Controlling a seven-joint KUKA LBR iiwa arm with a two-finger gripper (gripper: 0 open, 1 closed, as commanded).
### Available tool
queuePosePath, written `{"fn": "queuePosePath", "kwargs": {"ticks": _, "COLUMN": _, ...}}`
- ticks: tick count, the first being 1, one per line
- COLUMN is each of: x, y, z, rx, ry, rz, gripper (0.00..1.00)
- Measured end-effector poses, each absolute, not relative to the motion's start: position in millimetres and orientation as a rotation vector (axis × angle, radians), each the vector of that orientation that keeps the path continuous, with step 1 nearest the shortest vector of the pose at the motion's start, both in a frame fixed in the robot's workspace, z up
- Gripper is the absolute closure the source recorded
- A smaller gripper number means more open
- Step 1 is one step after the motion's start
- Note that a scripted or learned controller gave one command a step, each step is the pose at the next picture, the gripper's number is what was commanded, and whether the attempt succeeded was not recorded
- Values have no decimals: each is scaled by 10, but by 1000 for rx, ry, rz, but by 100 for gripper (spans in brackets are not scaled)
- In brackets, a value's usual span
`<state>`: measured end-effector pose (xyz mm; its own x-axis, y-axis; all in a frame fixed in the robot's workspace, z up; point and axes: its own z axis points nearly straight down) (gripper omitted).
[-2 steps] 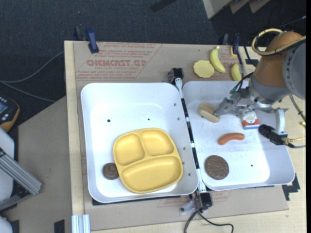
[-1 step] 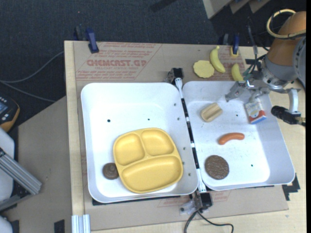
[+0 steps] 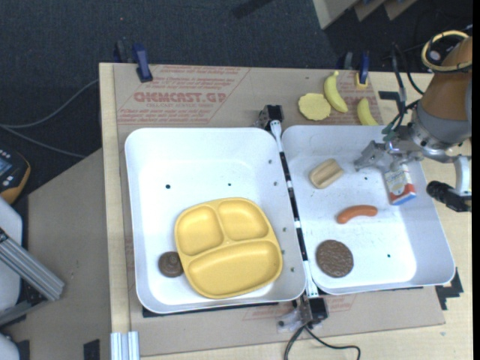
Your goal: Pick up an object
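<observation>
Fingers of the gripper (image 3: 400, 177) hung over the right bin (image 3: 427, 265), perhaps touching a small red-and-blue object (image 3: 403, 194), their spread unclear, so the pick looked unfinished, with sausage (image 3: 356, 214) nearby.

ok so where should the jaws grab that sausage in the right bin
Probably across the middle of the sausage, coming straight down. It lies flat and nearly left to right, long and thin, so closing across its narrow width fits best. Bare bin floor lies on both sides.
</observation>
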<state>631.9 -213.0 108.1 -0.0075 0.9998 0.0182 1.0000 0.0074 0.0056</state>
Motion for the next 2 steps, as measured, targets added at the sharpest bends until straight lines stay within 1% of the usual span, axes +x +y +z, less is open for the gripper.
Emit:
{"fn": "queuePosePath", "kwargs": {"ticks": 1, "x": 5822, "y": -2091, "z": 889, "rx": -2201, "ry": -2230, "rz": -39, "gripper": 0}}
{"fn": "queuePosePath", "kwargs": {"ticks": 2, "x": 6281, "y": -1229, "z": 1327, "rx": -2214, "ry": -2236, "rz": -10, "gripper": 0}}
